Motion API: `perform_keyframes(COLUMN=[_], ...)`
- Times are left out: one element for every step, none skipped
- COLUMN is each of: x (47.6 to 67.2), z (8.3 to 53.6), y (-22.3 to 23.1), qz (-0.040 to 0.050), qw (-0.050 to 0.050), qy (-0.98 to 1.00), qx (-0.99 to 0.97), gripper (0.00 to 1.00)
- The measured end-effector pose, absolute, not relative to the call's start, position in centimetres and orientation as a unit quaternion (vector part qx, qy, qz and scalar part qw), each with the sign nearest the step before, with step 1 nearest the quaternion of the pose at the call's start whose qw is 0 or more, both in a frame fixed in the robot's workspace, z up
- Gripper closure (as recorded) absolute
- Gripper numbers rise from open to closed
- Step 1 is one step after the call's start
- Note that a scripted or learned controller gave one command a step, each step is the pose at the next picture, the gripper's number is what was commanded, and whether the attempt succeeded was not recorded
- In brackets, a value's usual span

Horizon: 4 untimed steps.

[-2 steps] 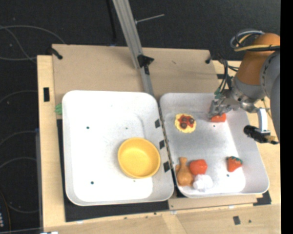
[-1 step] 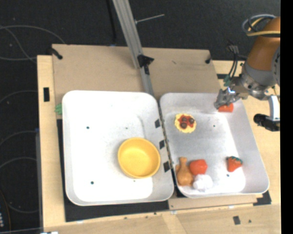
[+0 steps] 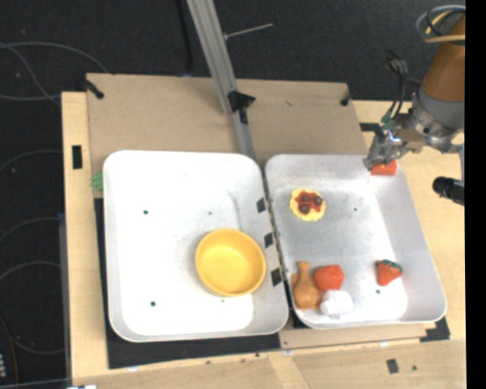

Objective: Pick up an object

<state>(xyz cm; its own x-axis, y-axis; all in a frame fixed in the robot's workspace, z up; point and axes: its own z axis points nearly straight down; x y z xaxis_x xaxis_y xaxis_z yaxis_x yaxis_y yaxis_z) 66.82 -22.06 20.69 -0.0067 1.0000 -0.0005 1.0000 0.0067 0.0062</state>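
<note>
My gripper (image 3: pixel 381 159) hangs over the far right corner of the right bin (image 3: pixel 352 217), and a small orange-red object (image 3: pixel 384 168) sits right under its fingertips, at the bin's rim. Whether that object is between the fingers I cannot make out. Inside the right bin lie a round yellow tart with red berries (image 3: pixel 308 204), a red tomato-like ball (image 3: pixel 330 276), a tan pear-shaped piece (image 3: pixel 305 286), a white lump (image 3: pixel 337 303) and a strawberry (image 3: pixel 388 271). A yellow bowl (image 3: pixel 230 262) sits in the left bin (image 3: pixel 162 217).
A slanted metal pole (image 3: pixel 219 55) rises from the back of the bench between the bins. The arm's orange band (image 3: pixel 447 67) stands at the right edge. Cables lie on the dark floor at the left.
</note>
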Motion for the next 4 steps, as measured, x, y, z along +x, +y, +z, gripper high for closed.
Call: perform_keyframes(x=[65.0,63.5,61.1,58.7], z=[21.5,20.9,20.5,20.2], y=[-18.3,-13.2,-8.2,-3.6], qz=[0.0003,-0.0003,-0.0004,-0.0002], qw=[0.0,0.0,-0.001,-0.001], qy=[0.709,0.709,0.709,0.709], qx=[0.705,0.705,0.705,0.705], gripper=[1.0,1.0,1.0,1.0])
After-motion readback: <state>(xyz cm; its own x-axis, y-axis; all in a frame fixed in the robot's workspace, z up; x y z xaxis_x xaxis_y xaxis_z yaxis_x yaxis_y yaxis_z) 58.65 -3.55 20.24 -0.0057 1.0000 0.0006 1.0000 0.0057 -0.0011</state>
